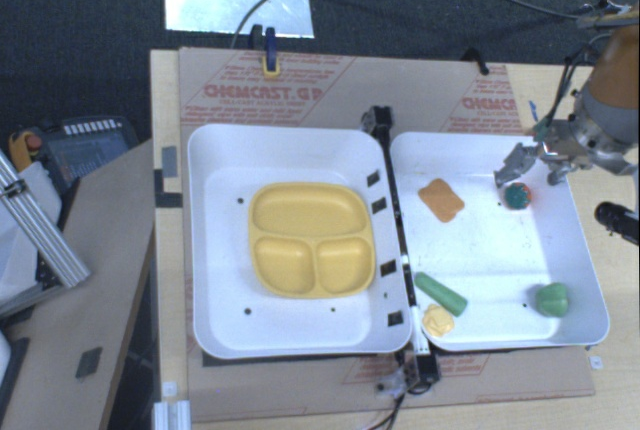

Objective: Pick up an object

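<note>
Teal ball (516,196) just below tool (532,165)

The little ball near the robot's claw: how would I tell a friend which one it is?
Look at the right-hand white bin, up toward its far right corner where the gripper reaches in. Just below the gripper lies a small teal ball with a red spot. The orange piece is flat, and the green lump sits at the near edge.
</note>
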### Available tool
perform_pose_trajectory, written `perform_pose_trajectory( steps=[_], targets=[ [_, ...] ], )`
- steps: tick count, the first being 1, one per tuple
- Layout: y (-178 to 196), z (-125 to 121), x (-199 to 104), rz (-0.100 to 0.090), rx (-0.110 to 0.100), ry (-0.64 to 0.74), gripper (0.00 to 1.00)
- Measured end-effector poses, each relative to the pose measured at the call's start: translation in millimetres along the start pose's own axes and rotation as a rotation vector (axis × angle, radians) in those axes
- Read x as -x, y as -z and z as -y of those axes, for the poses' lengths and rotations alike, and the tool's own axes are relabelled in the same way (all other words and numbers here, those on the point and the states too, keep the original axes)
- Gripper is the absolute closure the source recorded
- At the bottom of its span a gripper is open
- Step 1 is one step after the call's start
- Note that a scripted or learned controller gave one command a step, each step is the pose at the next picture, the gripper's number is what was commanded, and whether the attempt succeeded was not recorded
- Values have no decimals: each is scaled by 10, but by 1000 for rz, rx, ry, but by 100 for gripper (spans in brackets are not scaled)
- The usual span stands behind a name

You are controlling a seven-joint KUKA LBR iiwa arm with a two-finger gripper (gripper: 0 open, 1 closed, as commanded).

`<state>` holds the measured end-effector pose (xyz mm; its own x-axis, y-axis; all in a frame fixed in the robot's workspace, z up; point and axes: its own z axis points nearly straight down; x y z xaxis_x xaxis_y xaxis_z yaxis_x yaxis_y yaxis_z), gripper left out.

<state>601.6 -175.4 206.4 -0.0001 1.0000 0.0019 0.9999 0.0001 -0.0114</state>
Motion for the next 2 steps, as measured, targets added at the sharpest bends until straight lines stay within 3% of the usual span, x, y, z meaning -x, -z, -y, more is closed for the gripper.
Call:
perform_pose_trajectory(
  steps=[1,2],
  targets=[
    [79,-27,-6,2,12,3,0],
    [-442,64,-22,2,11,2,0]
  ],
)
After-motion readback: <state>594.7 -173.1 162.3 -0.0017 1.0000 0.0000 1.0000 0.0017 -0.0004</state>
